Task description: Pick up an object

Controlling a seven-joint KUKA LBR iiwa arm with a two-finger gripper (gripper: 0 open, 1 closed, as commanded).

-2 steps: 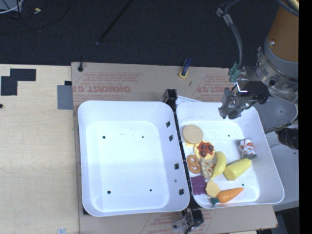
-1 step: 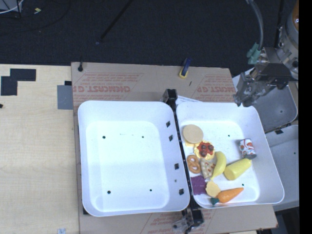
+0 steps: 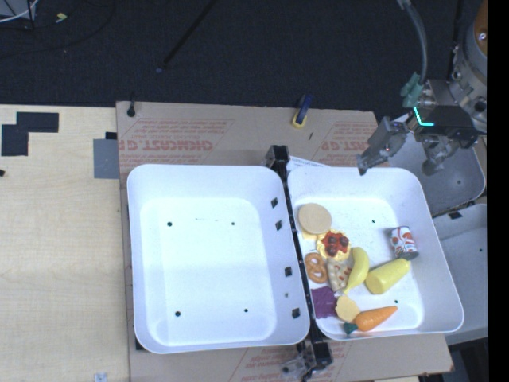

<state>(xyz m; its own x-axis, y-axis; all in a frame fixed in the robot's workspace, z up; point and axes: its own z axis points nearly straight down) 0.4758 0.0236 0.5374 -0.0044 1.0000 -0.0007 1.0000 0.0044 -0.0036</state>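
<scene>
The right bin (image 3: 374,197) holds a pile of toy food. In it lie a round tan cookie (image 3: 315,218), a red-topped pastry (image 3: 335,245), a pretzel (image 3: 315,268), a banana (image 3: 359,268), a yellow squash (image 3: 387,277), a small red and white can (image 3: 403,242), a purple piece (image 3: 323,301) and an orange carrot (image 3: 374,318). My gripper (image 3: 402,157) hangs over the bin's far right corner, above and apart from the food. Its two fingers are spread open with nothing between them.
The left bin (image 3: 199,253) sits beside the right one, joined by a black divider with clips (image 3: 288,245). Both rest on a cardboard sheet (image 3: 207,138). A blue and yellow clamp (image 3: 301,111) stands at the cardboard's far edge.
</scene>
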